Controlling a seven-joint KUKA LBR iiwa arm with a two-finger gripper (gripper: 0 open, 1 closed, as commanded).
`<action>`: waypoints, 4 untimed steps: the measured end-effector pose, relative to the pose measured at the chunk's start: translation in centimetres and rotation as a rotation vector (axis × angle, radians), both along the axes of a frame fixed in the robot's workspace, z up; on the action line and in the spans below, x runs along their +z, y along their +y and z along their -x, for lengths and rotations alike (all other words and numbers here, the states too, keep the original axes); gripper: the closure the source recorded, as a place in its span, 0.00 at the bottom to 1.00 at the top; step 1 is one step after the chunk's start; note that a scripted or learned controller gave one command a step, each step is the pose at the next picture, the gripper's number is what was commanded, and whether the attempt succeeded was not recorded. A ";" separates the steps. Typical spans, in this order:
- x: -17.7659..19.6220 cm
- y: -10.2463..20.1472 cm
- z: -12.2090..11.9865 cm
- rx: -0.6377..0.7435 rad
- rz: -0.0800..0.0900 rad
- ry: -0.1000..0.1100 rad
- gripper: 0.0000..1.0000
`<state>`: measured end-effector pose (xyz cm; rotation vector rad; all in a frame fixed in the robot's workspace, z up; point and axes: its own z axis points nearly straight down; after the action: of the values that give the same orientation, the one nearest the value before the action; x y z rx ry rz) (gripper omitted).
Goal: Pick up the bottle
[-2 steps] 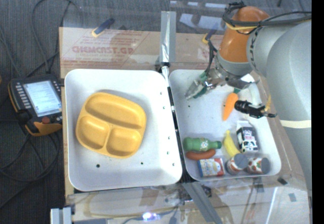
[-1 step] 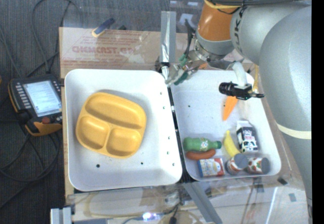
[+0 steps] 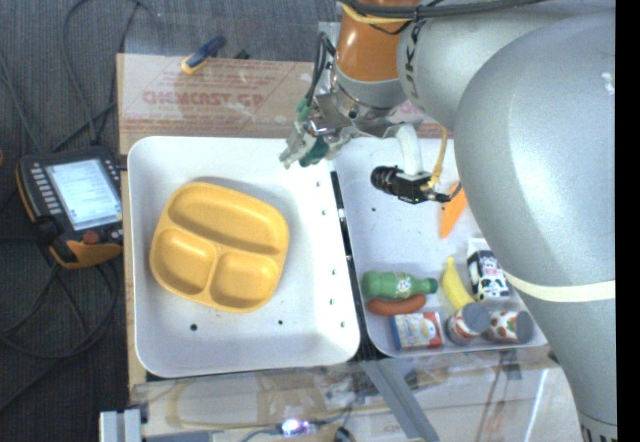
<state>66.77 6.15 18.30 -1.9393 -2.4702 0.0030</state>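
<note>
I see the gripper hanging over the far edge of the left bin, close to the wall it shares with the right bin. Nothing sits between its fingers; whether they are spread or pressed together I cannot tell from this angle.

The bottle lies on its side in the right bin, toward the near edge and close to the shared wall. It is small and green, with a pale label on its belly and its neck pointing right. A red sausage lies touching it on the near side, and a banana stands just off its cap end (tight company, that).

So I judge the job at the approach stage. To do it well I want the arm carried across the wall and toward the near edge, with the fingers set across the bottle's body rather than along it, coming straight down on the fat middle. The risk is catching the sausage along with it, or rolling the bottle.

The yellow tray in the left bin plays no part.
</note>
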 end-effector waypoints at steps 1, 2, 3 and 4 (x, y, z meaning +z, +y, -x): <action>0.0 1.4 2.9 -0.114 -0.001 0.002 1.00; 0.0 -7.5 0.7 -0.281 0.003 0.001 1.00; 0.0 3.8 0.0 -0.601 0.004 0.001 1.00; -1.0 6.9 0.0 -0.553 0.006 0.000 1.00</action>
<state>66.75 13.05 17.29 -2.5421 -1.8494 0.0097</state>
